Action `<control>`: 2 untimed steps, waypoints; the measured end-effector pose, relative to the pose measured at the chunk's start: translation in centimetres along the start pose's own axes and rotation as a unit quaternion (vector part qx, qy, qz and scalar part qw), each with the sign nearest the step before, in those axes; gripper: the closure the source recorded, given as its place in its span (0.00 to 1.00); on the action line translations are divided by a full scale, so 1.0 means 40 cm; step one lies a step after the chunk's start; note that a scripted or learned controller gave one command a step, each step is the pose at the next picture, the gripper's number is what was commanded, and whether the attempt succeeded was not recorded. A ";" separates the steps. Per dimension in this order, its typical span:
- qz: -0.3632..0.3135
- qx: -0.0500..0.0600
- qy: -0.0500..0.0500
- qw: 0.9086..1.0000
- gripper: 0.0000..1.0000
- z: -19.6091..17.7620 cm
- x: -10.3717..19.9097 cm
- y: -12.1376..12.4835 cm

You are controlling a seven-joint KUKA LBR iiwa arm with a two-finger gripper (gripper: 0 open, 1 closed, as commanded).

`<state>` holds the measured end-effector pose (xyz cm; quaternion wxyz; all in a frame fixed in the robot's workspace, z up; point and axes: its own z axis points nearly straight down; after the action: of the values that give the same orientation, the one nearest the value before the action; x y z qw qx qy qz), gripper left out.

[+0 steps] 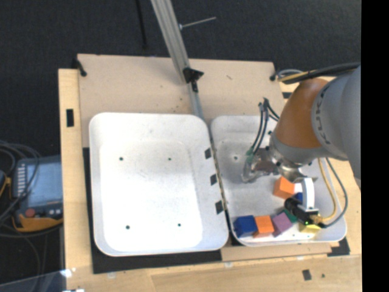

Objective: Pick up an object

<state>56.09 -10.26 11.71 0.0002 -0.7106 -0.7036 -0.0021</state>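
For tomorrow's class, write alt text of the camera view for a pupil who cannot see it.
A grey arm with an orange band reaches from the right into the right bin, its gripper low over the bin floor. A blue block, two orange blocks and a purple block lie near the bin's front edge. The left bin sits alongside.

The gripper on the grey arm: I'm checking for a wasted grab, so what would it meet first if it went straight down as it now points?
Probably bare floor of the right-hand shallow white bin. The gripper hangs over its upper left part, apart from the orange block and the row of blue cube, orange cube and purple block. Depth is unclear.
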 end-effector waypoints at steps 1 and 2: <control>-0.005 -0.002 -0.002 1.000 1.00 -0.128 0.012 -0.016; -0.007 -0.002 -0.002 1.000 1.00 -0.256 0.003 0.012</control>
<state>56.55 -10.18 21.96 -0.0026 -0.7058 -0.7084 -0.0023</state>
